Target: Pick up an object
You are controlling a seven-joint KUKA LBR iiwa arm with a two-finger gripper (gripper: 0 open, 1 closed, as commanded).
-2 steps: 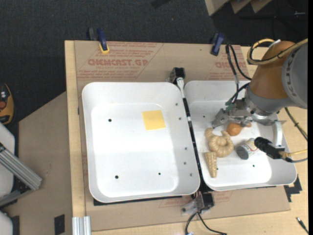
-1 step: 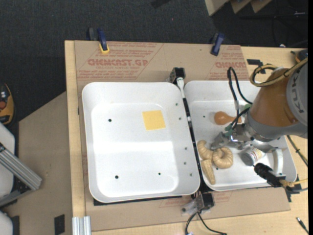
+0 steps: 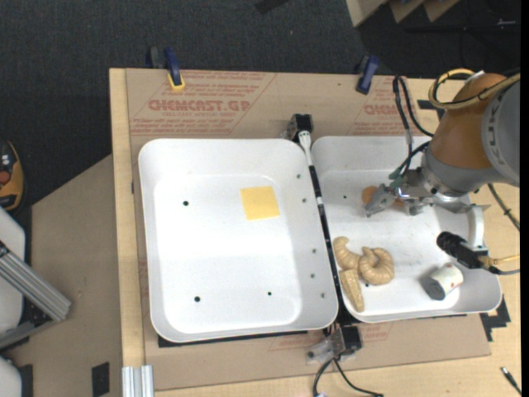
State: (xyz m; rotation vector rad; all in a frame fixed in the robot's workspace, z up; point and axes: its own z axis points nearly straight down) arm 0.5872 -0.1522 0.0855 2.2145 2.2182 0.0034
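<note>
A small orange object [image 3: 373,194] lies in the right bin [image 3: 355,160], near its back. The gripper [image 3: 395,201] sits low just beside it, fingers spread, pinching nothing. Nearer the front lie tan pastries [image 3: 368,267] and a white cylinder [image 3: 444,281]. A yellow square [image 3: 259,203] rests in the left bin [image 3: 165,222].

- Both bins, left [image 3: 165,222] and right [image 3: 397,304], look like smooth white plastic with a slight sheen.
- The bench top [image 3: 240,98] looks like matt brown cardboard with red print.
- The yellow square [image 3: 259,203] looks flat and matt, like paper.
- The floor [image 3: 83,23] looks like dark, rough carpet.
</note>
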